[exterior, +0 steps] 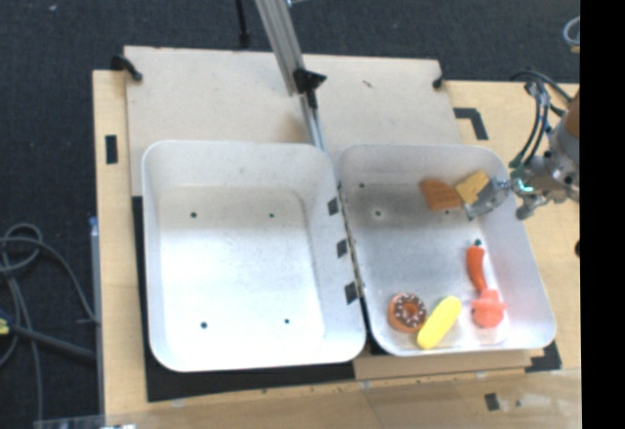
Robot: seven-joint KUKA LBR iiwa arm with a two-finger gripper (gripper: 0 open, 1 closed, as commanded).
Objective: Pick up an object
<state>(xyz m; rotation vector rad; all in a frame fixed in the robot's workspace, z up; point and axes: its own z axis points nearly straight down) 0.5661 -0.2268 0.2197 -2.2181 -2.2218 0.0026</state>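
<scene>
The robot's claw (500, 194) hovered at the upper right rim of the right bin (532, 266), reaching in from the right, its two fingers spread apart and grasping nothing. Just beside one finger lay a tan block (473, 186) and, touching that, a brown block (439, 194), both near the bin's far wall. Nearer the front sat an orange carrot-shaped toy (480, 288), a yellow banana-shaped piece (439, 321) and a sprinkled doughnut (406, 312) just beside it. The left bin (156, 222) on the counter (391, 105) held no objects. The arm appeared to be at the approach stage; the next move would likely call for lowering over the tan block and closing squarely around it without nudging it away.
</scene>
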